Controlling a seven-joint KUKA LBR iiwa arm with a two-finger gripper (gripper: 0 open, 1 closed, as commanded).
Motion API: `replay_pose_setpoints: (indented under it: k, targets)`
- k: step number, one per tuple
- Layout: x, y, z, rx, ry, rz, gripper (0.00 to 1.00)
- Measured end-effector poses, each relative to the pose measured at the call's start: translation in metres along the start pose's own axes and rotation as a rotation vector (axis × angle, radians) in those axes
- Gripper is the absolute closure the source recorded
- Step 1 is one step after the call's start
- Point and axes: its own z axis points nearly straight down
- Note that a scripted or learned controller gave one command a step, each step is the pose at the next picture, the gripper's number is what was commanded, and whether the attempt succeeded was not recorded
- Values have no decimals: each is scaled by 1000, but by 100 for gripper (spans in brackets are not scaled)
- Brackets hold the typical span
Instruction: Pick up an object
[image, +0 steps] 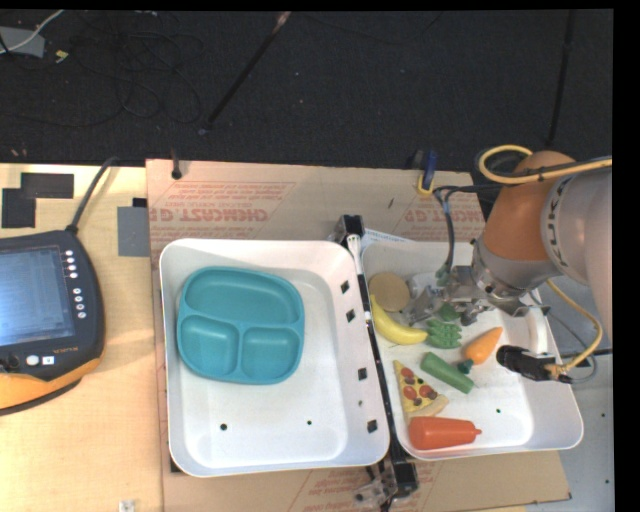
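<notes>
The right bin (545, 425) holds several toy foods. A tan round cookie (390, 292) lies at its upper left, with a yellow banana (395, 327) just below it. Near the middle sit a green broccoli (445, 333), an orange carrot (482, 346) and a green cucumber (446, 370). A pizza slice (418, 390) and a red sausage (442, 432) lie toward the front. My gripper (447, 300) reaches in from the right and hangs low over the bin, just above the broccoli and right of the cookie.
The left bin (260, 430) carries a teal divided plate (240, 325). A black clamp bar (365, 340) runs between the two bins. A tablet-like pendant (45, 300) lies at the far left of the bench. Cables (560, 365) trail beside the wrist.
</notes>
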Motion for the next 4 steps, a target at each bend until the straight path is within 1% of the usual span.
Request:
replay_pose_setpoints:
  k: [1,2,3,4]
  targets:
    - [-5,2,-17,-7,-5,4,100]
    - [-5,3,-17,-8,-5,5,0]
    - [-30,-7,17,-14,-7,5,0]
    - [-20,-27,15,-15,-6,7,0]
